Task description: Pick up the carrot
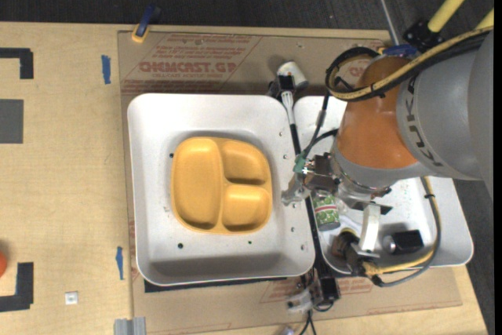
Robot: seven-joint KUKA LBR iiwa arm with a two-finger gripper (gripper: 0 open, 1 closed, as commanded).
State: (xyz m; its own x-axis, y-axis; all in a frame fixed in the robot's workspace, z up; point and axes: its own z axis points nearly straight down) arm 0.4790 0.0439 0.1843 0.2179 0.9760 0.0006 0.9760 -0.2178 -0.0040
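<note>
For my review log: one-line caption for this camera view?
KUKA arm reaches down over the right bin; yellow divided tray sits in the left bin.

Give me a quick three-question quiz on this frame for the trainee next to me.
1. True or false: the yellow divided tray sits in the left bin.
2. How many compartments does that tray have? A) two B) three C) five
3. Over which bin is the arm positioned?

Key:
1. True.
2. B, three.
3. The right bin; the arm covers most of it, and the carrot cannot be made out.
</note>
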